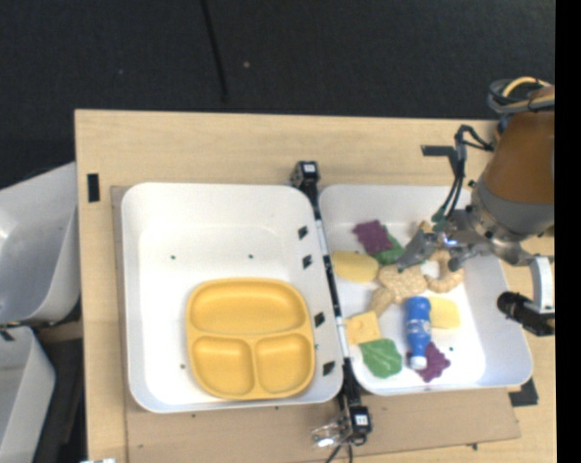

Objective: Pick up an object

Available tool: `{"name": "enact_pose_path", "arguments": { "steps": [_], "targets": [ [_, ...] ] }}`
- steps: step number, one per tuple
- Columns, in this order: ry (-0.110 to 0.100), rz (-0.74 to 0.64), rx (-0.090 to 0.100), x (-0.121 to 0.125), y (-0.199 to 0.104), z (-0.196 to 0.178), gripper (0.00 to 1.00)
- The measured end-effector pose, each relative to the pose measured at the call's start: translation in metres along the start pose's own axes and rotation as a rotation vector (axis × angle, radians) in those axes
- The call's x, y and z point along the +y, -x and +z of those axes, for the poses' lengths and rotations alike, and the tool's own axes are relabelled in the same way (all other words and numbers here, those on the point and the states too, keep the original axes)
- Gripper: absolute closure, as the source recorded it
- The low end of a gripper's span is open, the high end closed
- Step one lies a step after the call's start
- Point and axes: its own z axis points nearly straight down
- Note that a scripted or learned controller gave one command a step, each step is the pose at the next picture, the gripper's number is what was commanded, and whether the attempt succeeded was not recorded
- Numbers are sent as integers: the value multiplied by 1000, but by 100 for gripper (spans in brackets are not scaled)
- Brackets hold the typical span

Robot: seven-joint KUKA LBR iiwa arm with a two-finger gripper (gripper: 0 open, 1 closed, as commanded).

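Camera view: gripper point(433, 249), grip unreadable, above pale tan round biscuit point(402, 285) in right bin point(498, 355).

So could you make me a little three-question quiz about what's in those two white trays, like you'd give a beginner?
1. True or false: the yellow divided plate lies in the left bin.
2. Which toy lies nearest the right bin's front edge? A) purple grapes B) blue bottle C) purple leafy piece
3. Fill in: the pincer hangs over the ____ bin.

Key: 1 true; 2 A; 3 right.
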Motion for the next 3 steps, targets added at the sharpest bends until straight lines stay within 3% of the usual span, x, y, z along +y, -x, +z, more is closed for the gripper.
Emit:
{"name": "enact_pose_path", "arguments": {
  "steps": [1, 2, 3],
  "targets": [
    [-6, 2, 1, -28, 0, 76, 0],
    [3, 8, -1, -25, 1, 61, 100],
    [-1, 3, 2, -63, -41, 80, 100]
  ]
}}
